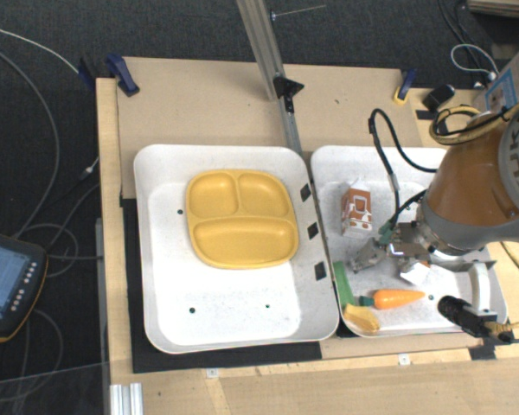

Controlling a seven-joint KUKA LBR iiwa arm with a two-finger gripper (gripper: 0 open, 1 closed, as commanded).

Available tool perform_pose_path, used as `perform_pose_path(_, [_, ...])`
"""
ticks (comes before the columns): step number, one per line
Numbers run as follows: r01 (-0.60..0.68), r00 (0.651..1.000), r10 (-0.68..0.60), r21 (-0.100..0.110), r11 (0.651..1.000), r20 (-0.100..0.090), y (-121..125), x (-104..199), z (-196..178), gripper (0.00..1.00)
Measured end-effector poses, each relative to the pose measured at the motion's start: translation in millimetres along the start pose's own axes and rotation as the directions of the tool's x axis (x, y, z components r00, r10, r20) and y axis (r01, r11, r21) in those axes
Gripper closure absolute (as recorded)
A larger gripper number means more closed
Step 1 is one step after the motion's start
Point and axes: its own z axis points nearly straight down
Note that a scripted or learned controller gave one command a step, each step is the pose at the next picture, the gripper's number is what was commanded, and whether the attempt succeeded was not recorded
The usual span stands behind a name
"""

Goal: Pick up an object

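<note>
Carrot [396, 298] in right bin [329, 167]; carton [356, 211] print unreadable; jaws state unclear.

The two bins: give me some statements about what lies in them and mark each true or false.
1. The yellow divided plate lies in the left bin. True.
2. The toy carrot lies in the left bin. False: it lies in the right bin, near the front.
3. The small carton sits on the plate. False: it sits in the right bin.
4. The gripper is over the right bin. True.
</note>
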Motion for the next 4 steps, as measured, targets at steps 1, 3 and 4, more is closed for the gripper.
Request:
perform_pose_path(1, [0.001,1.000,-0.001,-0.001,1.000,0.000,-1.2,0.7,53.1,0.00])
perform_pose_path(3, [0.002,1.000,-0.002,-0.016,1.000,0.004,5.7,-6.9,-8.4,1.00])
perform_pose_path(4, [0.002,1.000,-0.002,-0.016,1.000,0.004,7.9,-10.8,-52.2,1.00])
